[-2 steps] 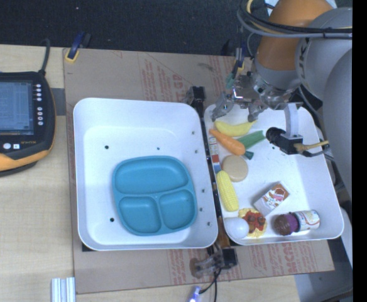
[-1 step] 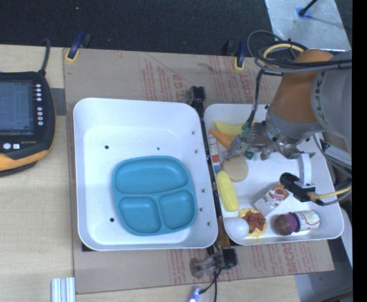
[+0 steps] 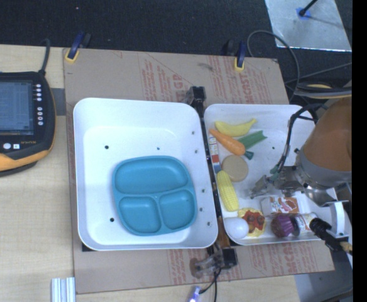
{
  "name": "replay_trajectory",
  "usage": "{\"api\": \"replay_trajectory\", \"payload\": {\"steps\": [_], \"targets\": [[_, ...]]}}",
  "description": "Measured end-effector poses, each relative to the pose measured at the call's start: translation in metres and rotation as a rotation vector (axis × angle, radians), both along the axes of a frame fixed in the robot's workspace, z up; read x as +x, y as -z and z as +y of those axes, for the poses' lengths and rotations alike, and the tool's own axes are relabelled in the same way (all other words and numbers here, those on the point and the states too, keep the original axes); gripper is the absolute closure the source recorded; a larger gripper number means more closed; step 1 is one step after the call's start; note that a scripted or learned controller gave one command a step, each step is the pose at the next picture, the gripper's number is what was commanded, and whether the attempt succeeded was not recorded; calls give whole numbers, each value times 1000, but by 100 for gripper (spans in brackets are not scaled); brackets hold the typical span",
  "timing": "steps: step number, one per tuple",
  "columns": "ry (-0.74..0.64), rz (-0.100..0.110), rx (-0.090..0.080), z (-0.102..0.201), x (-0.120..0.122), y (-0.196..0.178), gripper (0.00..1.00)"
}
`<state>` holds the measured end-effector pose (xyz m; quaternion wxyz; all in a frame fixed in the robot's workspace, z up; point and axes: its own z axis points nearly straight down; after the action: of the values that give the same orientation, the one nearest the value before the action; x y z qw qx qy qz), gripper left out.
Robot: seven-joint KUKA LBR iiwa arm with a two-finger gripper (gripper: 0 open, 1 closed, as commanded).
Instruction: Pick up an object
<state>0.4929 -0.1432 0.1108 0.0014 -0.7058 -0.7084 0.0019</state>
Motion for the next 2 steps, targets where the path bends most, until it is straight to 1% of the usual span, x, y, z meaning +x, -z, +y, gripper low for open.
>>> {"api": "replay_trajectory", "payload": {"steps": [1,2], "targets": [[-1,-5,-6,48,57,14,0],[0,-5,0,74,136,-82,0]]}}
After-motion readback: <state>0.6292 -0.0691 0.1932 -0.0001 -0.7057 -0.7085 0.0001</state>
